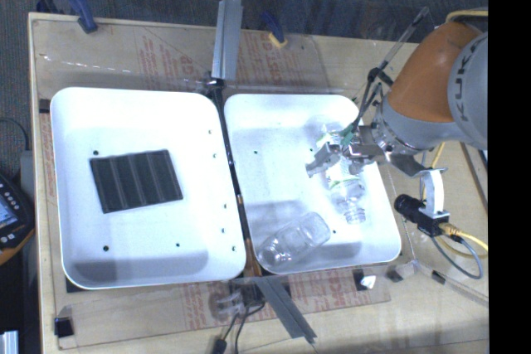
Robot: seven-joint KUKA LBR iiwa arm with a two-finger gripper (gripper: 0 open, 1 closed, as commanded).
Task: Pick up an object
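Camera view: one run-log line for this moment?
arm: over right bin | gripper: low, beside upright clear bottle | grasp: unconfirmed | second clear bottle: lying near front wall | left bin: dark ribbed panel

The gripper (336, 153) blurs against a clear bottle (348, 193).

Two shallow white bins (137, 108) side by side on one bench (332, 54). One dark ribbed panel (135, 180) in the left bin. Two clear plastic bottles in the right bin, perhaps: one near the front wall (292, 240), one (350, 196) by the single gripper (332, 157). Two blue clamps (83, 12) along the far edge.
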